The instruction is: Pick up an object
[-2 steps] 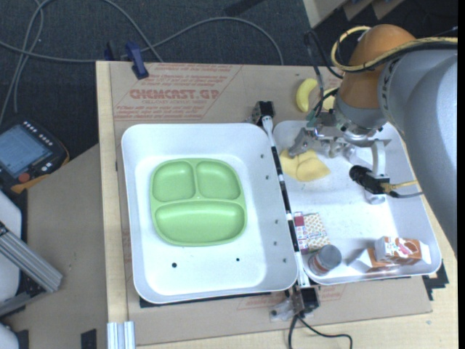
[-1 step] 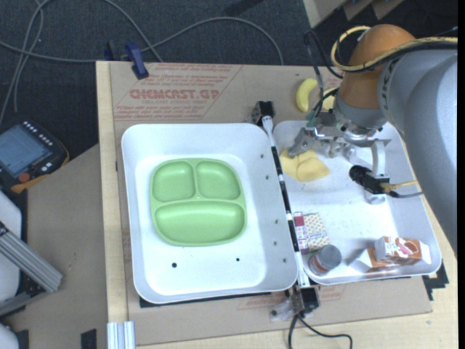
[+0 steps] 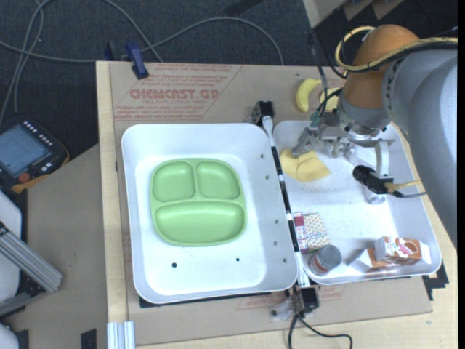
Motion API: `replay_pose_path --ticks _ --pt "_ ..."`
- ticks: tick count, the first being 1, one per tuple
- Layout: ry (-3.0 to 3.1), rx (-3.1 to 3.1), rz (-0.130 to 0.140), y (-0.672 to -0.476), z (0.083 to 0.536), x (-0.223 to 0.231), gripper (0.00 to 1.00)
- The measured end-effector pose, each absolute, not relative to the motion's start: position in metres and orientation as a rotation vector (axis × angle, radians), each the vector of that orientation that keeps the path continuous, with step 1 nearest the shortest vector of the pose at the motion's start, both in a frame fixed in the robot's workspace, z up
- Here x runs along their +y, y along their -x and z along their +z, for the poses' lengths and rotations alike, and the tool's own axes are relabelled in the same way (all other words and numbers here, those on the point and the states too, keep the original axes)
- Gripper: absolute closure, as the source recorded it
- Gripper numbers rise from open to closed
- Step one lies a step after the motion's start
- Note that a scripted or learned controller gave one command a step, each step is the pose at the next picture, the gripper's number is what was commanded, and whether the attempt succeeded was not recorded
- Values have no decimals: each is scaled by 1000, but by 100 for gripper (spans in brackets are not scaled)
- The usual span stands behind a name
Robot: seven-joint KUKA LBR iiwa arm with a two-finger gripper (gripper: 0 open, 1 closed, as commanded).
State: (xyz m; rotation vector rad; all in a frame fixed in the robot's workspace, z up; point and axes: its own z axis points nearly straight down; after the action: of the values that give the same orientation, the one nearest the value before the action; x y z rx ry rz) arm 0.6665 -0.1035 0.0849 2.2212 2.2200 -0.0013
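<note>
Left bin [image 3: 138, 195]: one green divided plate [image 3: 197, 202], three compartments, lying flat at the centre. Nothing else of note in it.

Right bin [image 3: 349, 213], four loose things counted. One yellow lump [image 3: 306, 167] at the far left corner, close to the wall shared with the left bin; it may be two pieces pressed together, which I cannot settle. One small patterned packet [image 3: 311, 231] against the same wall, nearer the front. One grey round can [image 3: 325, 257] just in front of the packet. One orange carton [image 3: 394, 251] on its side at the front right, well apart from the rest. One further yellow thing [image 3: 308, 93] sits beyond the bin's far rim, outside it.

My gripper [image 3: 325, 140] stands low over the far left corner of the right bin, just beside and partly above the yellow lump. Whether it is released or clenched I cannot tell from this angle, and I see nothing held in it.

Judgement: the step in hand is the approach and descent on the yellow lump; no lift has been made. The next move calls for centring over the lump, clear of the bin wall, closing on it, then raising straight up.
</note>
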Motion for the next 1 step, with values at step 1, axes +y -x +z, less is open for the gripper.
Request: replay_pose_path --ticks 1 --pt "-2221 2222 -2 -667 85 -95 0"
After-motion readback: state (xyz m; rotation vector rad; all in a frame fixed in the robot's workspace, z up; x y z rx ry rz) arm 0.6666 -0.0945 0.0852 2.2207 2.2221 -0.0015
